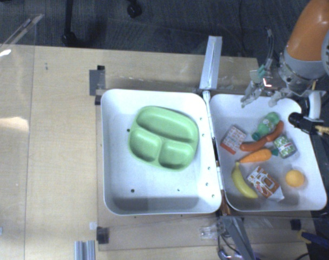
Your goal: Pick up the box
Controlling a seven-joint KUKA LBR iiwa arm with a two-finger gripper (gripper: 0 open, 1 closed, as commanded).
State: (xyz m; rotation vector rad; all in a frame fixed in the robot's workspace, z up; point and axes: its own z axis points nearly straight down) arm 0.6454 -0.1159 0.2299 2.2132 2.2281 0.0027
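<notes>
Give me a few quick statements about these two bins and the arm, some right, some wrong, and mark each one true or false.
1. The green tray lies in the left bin. True.
2. The banana sits on the green tray. False: it lies in the right bin, near its front edge.
3. The gripper is over the right bin's far edge. True.
4. The gripper holds the box. False: the box lies in the bin, apart from the gripper.
5. The carrot lies above the banana in the picture. True.
</notes>
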